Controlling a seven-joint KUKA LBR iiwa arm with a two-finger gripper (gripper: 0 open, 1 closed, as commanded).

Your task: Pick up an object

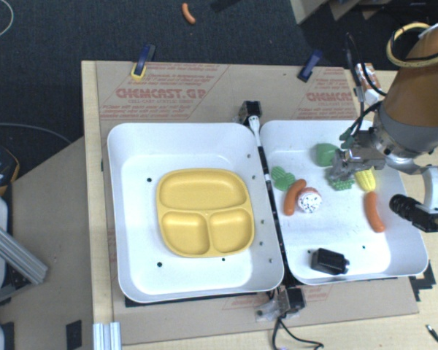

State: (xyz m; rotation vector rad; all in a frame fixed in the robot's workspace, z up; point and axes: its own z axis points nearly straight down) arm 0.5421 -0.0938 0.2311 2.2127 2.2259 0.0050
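My gripper (344,170) is low in the right bin (401,261), near its back right part. It sits over a small dark green piece (342,184), between a light green object (325,153) on its left and a yellow corn cob (366,179) on its right. The grey arm with its orange band (416,86) comes in from the right above these. Further left lie a green leafy toy (281,177), an orange sausage (294,196) and a white speckled ball (309,201). Whether anything is held is hidden by the wrist.
An orange carrot-like stick (374,211) lies right of the gripper and a black block (328,261) near the right bin's front. The left bin (131,195) holds a yellow divided plate (204,211). Clamps (140,63) (309,65) stand at the board's back edge.
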